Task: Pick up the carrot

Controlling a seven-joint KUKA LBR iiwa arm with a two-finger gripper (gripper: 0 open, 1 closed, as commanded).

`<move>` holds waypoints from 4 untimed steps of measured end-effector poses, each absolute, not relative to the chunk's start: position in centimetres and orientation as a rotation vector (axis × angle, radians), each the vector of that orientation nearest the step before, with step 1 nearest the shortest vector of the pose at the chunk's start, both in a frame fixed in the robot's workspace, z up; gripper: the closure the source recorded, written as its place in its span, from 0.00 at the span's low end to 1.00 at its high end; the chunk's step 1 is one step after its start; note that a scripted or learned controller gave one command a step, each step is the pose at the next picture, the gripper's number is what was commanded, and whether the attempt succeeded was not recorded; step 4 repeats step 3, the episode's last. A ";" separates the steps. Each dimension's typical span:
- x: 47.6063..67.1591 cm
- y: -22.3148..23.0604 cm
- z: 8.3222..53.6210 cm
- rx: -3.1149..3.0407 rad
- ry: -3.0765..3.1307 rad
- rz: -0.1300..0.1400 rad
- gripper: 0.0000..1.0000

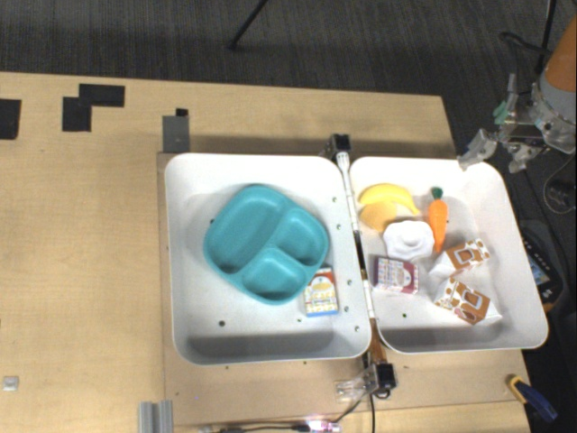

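Observation:
The carrot (pixel 437 224) is orange with a green top. It lies in the right bin (pixel 518 278), near the bin's middle, with its green end toward the far wall. It rests beside a white bottle (pixel 407 239) and close to a yellow fruit (pixel 388 202). My gripper (pixel 500 150) hangs at the right edge of the view, over the right bin's far right corner and well apart from the carrot. Its fingers stand open with nothing between them.
The right bin also holds a pink-labelled carton (pixel 395 274) and two brown-and-white packets (pixel 467 255) (pixel 462 301). The left bin (pixel 185 269) holds a teal divided plate (pixel 268 242) and a small carton (pixel 320 294). A low rim divides the two bins.

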State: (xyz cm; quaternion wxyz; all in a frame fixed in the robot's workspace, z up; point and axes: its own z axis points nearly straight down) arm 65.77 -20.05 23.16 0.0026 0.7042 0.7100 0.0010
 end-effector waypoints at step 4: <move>62.3 -17.6 9.8 2.448 1.958 0.008 1.00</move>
